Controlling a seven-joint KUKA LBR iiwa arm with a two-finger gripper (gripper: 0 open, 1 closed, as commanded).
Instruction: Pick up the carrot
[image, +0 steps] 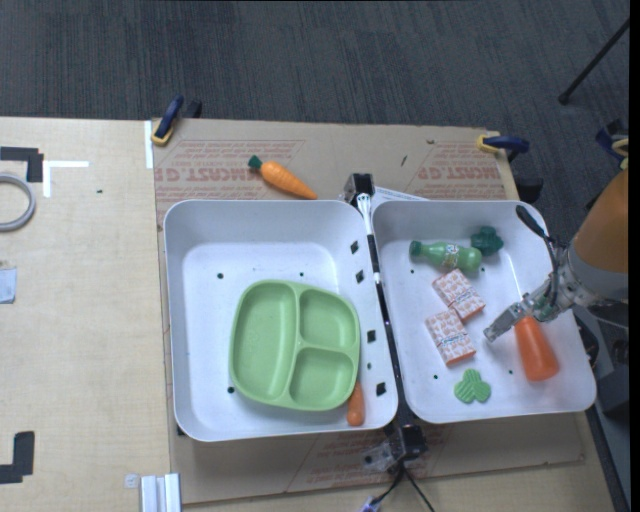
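Right bin (440, 398) on the table: gripper (520, 318), jaws unreadable to us, hangs just beside the carrot (537, 352); we would centre before closing.

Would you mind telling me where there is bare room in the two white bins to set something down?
The left white bin has a bare strip along its far wall, beyond the green divided plate. In the right white bin, the near-left corner before the green clover-shaped piece is free. Its middle is crowded: green bottle, two patterned packets, orange cylinder, the hand.
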